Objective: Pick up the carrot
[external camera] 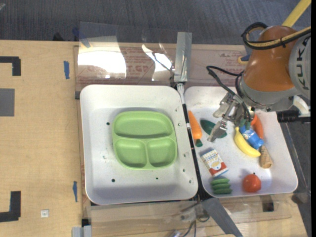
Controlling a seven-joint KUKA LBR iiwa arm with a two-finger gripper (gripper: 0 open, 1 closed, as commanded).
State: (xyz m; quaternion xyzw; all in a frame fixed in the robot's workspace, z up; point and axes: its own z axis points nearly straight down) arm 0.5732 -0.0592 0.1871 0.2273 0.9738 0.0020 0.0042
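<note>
Reaching in from the right, the grey arm with its orange band (269, 58) hangs over the right-hand shallow white bin (286, 181), with the metal two-finger claw (223, 125) lowered toward the bin's upper middle. Whether the claw is spread or pressed together cannot be told from this angle; nothing is seen pinched in it. The small orange carrot with a green stalk end (196, 128) lies on the bin floor at the far left, just beside the divider between the two bins, its length running roughly along that wall, orange end away from the viewer and green end nearer. It sits near the claw but apart from it, to the claw's left. A dark green flat piece (210, 126) lies between carrot and claw. Under the wrist rest a yellow banana (245, 146), a blue item (254, 141) and an orange-red piece (257, 126); a tan cone-shaped object (266, 157) lies just beside the banana. Nearer the front sit a small white carton with printed pictures (214, 162), a green ridged vegetable (220, 185) and a red tomato (252, 182). The left-hand white bin (94, 132) holds a light green three-compartment plastic tray (144, 138). Both bins stand on the tan worktop (39, 132).
</note>
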